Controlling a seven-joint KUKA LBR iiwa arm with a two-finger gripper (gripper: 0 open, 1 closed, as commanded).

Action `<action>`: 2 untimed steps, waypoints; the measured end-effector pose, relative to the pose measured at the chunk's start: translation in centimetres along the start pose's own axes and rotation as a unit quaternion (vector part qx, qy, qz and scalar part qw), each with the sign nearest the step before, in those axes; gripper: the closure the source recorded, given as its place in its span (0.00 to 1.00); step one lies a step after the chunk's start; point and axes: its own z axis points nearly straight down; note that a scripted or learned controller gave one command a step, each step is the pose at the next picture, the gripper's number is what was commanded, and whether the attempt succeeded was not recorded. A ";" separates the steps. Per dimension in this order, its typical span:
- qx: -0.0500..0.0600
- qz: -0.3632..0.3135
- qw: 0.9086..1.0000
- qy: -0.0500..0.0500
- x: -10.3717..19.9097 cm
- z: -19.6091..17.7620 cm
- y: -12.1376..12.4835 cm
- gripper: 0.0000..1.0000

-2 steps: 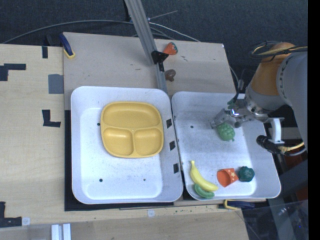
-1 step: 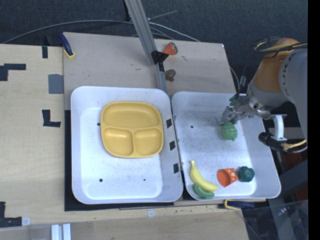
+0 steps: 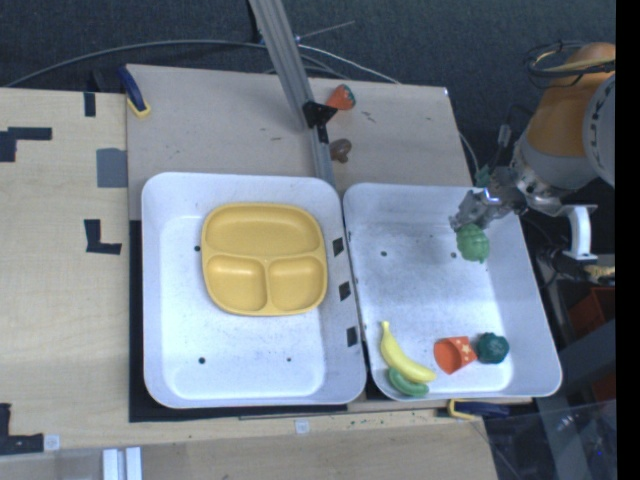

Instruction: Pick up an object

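Evidently you had the jaws (image 3: 473, 230) closed on a small green object (image 3: 473, 244) hanging just beneath them, over the right bin (image 3: 420, 268). It looked light and rounded, likely slippery; grip its middle. Below lay a banana (image 3: 403, 353), an orange piece (image 3: 453, 354) and a teal piece (image 3: 491, 348); the left bin (image 3: 170, 298) held a yellow tray (image 3: 265, 258).

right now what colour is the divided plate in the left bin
Yellow, per the camera view: the divided plate in the left bin.
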 end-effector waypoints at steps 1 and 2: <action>0.000 0.000 1.000 0.000 -0.6 -6.2 0.1 1.00; 0.002 0.000 1.000 0.001 -0.5 -8.0 0.1 1.00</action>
